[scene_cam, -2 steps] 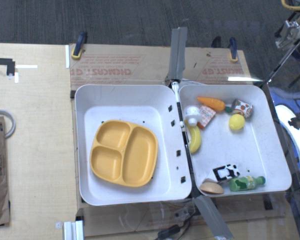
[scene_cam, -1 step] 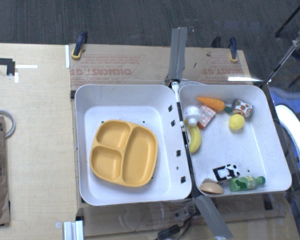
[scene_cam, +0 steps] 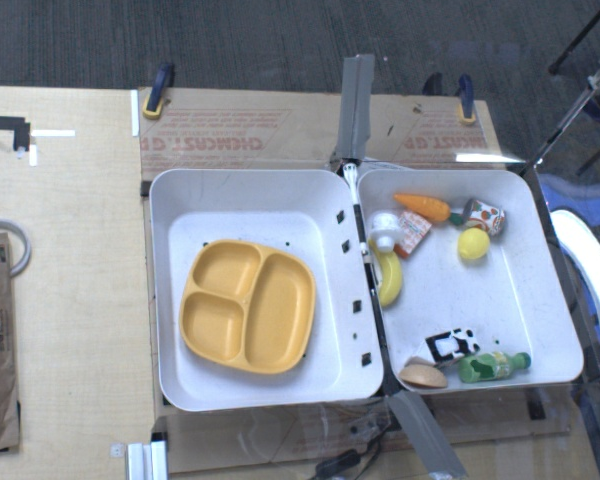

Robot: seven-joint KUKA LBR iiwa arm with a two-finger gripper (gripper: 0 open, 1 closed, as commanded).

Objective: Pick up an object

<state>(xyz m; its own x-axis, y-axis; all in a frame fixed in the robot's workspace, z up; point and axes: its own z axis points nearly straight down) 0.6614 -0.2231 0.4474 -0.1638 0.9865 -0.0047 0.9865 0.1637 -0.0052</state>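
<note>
Here, a yellow divided plate [scene_cam: 248, 306] lies in the left bin [scene_cam: 170, 268]. The right bin [scene_cam: 540, 298] holds a banana [scene_cam: 389, 276], carrot [scene_cam: 424, 206], lemon [scene_cam: 473, 245] and green bottle [scene_cam: 493, 366]. The gripper's state cannot be told.

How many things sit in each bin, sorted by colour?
Left bin:
Yellow: 1, divided plate

Right bin:
Yellow: 2, banana, lemon
Orange: 1, carrot
Green: 1, bottle
Black and white: 1, cow toy
Tan: 1, rounded piece
Mixed print: 2, packet, small can
White: 1, small item

Total: 10
</note>
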